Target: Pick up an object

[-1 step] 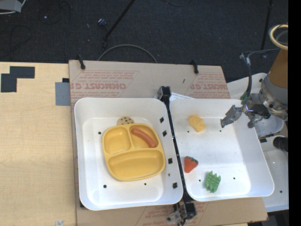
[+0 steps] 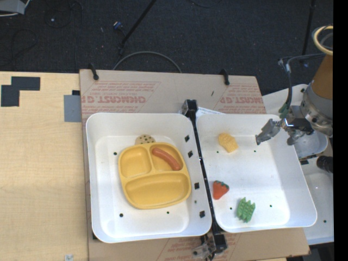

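Observation:
My gripper (image 2: 280, 132) hangs over the right bin's (image 2: 283, 170) far right part, its two dark fingers spread open with nothing between them. In that bin lie a yellow corn-like piece (image 2: 228, 142) to the gripper's left, a red strawberry (image 2: 219, 190) by the divider, and a green leafy toy (image 2: 246, 209) near the front. The left bin (image 2: 103, 145) holds a yellow divided plate (image 2: 153, 192) with a sausage (image 2: 167, 157) in its upper right compartment. A brown cookie (image 2: 144, 139) peeks out behind the plate.
A black divider rail (image 2: 199, 170) runs between the two bins. Brown cardboard (image 2: 163, 94) lies under and behind them. A wooden bench top (image 2: 38, 162) stretches to the left. The arm's orange band (image 2: 325, 78) stands at the right edge.

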Action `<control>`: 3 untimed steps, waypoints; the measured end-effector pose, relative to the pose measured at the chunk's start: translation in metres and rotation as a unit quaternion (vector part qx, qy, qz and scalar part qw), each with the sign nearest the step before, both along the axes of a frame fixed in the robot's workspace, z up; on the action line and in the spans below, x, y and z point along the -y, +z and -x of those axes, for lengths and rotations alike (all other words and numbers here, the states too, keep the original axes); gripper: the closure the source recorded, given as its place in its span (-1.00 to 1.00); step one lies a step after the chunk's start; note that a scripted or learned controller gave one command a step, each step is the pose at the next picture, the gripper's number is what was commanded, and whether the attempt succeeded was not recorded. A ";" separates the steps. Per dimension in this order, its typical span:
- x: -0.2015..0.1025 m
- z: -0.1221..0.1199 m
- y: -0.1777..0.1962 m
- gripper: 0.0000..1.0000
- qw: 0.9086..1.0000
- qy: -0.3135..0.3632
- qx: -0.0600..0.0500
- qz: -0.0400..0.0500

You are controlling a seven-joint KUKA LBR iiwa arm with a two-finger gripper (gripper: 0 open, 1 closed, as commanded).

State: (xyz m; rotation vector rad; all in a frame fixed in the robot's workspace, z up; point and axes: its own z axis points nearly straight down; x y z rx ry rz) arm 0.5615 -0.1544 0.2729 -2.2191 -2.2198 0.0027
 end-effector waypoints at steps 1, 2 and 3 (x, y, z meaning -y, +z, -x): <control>-0.005 0.009 -0.050 -1.00 1.000 0.000 -0.002 -0.001; -0.006 0.016 -0.113 -1.00 1.000 0.000 -0.003 -0.001; -0.016 0.018 -0.164 -1.00 1.000 -0.001 -0.003 -0.001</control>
